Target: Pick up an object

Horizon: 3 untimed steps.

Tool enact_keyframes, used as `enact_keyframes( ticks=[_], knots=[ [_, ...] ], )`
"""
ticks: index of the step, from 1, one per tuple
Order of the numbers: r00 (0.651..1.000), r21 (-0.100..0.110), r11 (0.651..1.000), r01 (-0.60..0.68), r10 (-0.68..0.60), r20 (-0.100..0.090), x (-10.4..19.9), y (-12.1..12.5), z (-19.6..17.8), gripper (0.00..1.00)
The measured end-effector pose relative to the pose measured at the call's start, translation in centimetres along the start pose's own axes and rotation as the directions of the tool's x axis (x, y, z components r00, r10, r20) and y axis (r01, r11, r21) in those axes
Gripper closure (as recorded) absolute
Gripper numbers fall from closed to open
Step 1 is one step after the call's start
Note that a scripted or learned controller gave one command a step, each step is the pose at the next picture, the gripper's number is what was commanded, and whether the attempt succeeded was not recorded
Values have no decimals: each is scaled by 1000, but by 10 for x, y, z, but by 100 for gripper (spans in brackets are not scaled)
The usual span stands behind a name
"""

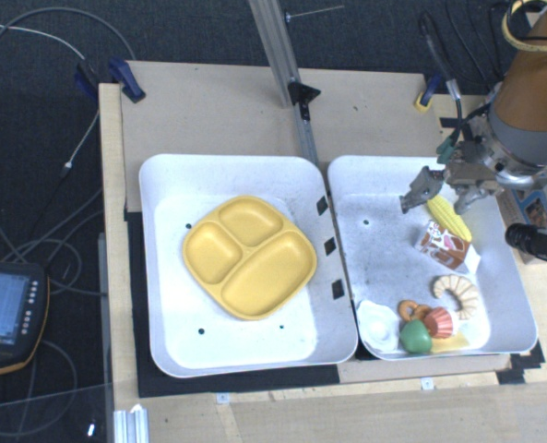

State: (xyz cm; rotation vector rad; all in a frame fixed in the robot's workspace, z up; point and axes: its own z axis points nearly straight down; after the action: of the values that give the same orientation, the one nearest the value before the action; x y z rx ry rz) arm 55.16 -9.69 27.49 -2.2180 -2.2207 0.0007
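Right now the tool (446, 192) hangs with its fingers spread apart and nothing between them, over the right bin (384, 247). The yellow corn (448, 218) lies just under it, at about 5 o'clock. To do this well, I think it should drop straight down, with one finger on each long side of the corn.

grey arm (522, 132), orange band (531, 90) above wrist, dark metal jaws, black cables
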Motion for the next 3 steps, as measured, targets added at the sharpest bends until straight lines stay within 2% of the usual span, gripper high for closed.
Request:
enact_keyframes(
  ticks=[1, 3],
  knots=[
    [1000, -1, 1000, 0, 0, 0, 0, 0, 0, 0],
    [1000, 7, 1000, -1, 1, -1, 0, 3, 123, 0]
  ],
)
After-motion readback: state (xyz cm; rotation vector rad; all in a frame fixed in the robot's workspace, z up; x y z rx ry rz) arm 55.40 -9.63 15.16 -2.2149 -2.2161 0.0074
